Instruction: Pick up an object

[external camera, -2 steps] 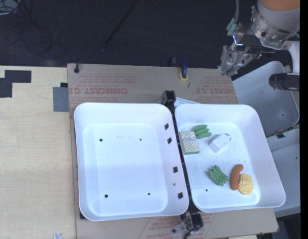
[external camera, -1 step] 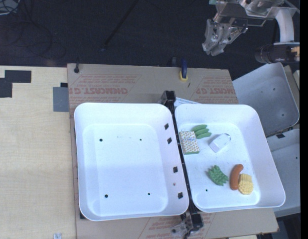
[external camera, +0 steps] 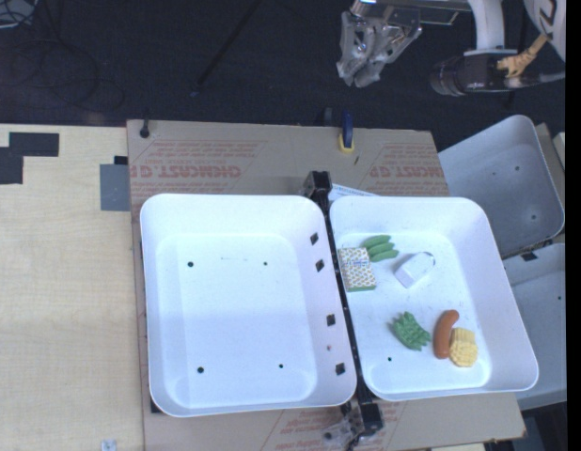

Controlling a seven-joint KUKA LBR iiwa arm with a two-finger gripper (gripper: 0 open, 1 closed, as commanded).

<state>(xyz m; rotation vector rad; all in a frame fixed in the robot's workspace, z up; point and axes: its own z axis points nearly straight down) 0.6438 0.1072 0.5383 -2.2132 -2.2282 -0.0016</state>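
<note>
Camera view has the claw point(external camera: 366, 64) parked high beyond the bins' far edge, probably to keep them unobstructed; whether it is apart or together I cannot tell. Well below it, the right bin point(external camera: 497, 252) holds green pods point(external camera: 380, 247), a patterned block point(external camera: 356, 269), a white block point(external camera: 414, 270), a leafy green piece point(external camera: 410, 331), a sausage point(external camera: 446, 333) and a yellow piece point(external camera: 463, 348), any of them pickable.

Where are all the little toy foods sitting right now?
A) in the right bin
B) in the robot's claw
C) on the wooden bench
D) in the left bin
A: the sausage, green pieces and the rest all lie in the right bin.
</note>
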